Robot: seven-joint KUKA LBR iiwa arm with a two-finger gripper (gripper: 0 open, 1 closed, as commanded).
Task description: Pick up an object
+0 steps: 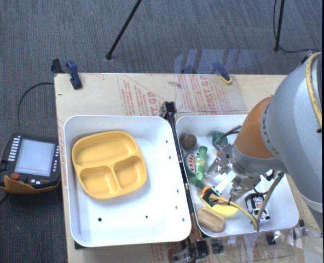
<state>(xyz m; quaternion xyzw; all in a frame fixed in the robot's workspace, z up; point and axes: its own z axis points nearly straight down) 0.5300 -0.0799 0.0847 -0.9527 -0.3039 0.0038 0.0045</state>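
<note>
Much open room in left bin around yellow tray; right bin crowded; end effector grip unclear.

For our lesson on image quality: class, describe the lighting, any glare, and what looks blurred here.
Camera view: soft, even light, the tray casting barely any shadow in the left bin; bluish glare at the bench's far edge; the arm, nearest the lens, looks soft.

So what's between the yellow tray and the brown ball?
In the camera view, no object: just bare floor of the left bin, then the bins' adjoining rims, between yellow tray and brown ball.
</note>
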